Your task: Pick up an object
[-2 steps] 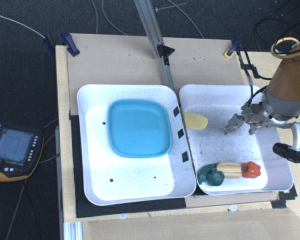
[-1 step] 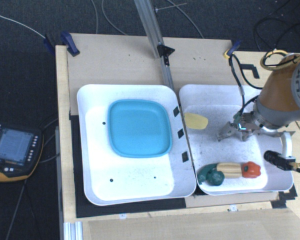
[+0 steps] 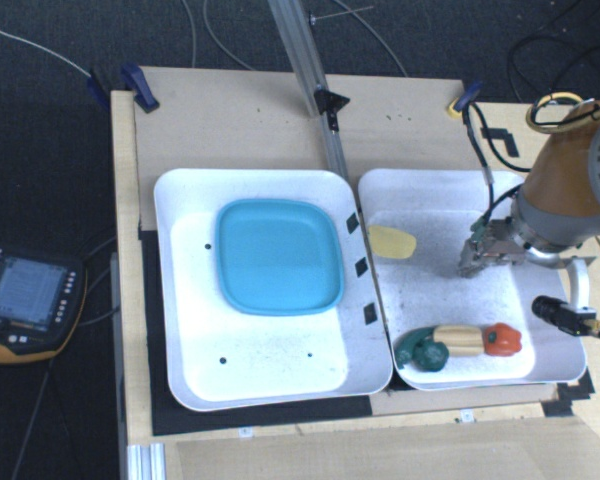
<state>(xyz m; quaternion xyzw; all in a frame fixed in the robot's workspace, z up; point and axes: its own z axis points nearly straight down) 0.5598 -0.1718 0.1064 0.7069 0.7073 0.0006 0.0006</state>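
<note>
My gripper (image 3: 472, 261) hangs low over the middle of the right bin (image 3: 435, 193), with the orange-banded wrist behind it to the right. A pale yellow piece (image 3: 392, 242) lies to its left near the bin's left wall. Along the bin's front edge lie a green lump (image 3: 422, 352), a tan stick-shaped piece (image 3: 461, 340) and a red piece (image 3: 502, 339), all in a row. Nothing shows between the gripper's tips, and none of the objects touches it.
The left bin (image 3: 185, 298) holds a blue square plate (image 3: 280, 256). A metal rail (image 3: 302, 43) slants down between the bins from the back. Cables lie on the dark floor, and a handheld pendant (image 3: 25, 303) sits at the far left.
</note>
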